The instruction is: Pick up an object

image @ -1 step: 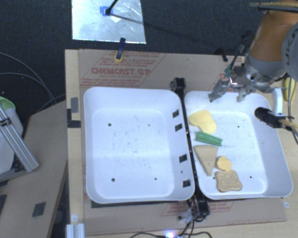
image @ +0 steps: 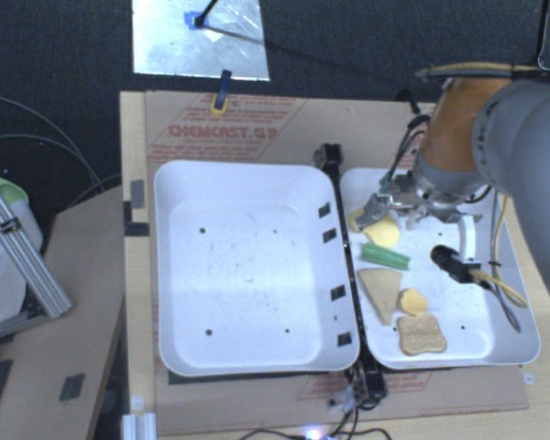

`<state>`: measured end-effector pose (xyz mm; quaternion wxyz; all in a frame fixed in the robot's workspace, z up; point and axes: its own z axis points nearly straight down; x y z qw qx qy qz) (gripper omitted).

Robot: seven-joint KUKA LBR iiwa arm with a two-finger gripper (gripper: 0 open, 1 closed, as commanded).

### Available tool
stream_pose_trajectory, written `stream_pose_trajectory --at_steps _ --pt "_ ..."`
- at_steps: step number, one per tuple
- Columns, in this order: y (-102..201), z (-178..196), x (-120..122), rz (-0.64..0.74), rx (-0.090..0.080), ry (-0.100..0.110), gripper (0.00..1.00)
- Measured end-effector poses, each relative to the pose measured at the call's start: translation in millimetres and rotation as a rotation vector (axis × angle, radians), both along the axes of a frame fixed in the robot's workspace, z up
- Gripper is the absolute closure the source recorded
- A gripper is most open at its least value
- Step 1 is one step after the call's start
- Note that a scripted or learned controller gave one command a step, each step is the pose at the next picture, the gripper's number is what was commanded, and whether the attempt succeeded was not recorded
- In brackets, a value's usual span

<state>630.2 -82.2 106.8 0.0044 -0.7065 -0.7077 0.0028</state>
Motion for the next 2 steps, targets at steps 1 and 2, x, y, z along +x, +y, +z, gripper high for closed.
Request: stream_pose_trajectory --at_steps 1,2 --pt "-22.7 -24.4 -80.2 -0.004 -0.002 -0.002 0.00" --pt "-11.9 -23.1 -146.2 -0.002 -0.001 -0.006 0.00"
